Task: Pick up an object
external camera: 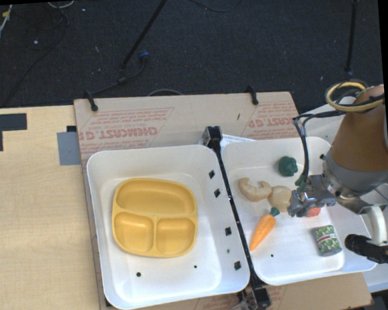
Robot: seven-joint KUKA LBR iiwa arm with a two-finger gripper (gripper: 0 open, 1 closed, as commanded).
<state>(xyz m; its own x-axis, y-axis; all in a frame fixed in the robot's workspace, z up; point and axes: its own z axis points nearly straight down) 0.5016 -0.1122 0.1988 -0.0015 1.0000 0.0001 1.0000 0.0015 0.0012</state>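
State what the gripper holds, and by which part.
Cannot be told. The gripper sits low in the right bin beside the carrot, over something red; no object shows between its tips.

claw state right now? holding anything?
Claw: low in the right bin, beside the carrot; open or closed cannot be told, and no held object is visible.

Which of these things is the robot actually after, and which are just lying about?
Possible picks, right bin: toy carrot, beige curved piece, dark green lump, small green packet, red item at the claw.

Lying about: yellow divided tray, left bin, cardboard.
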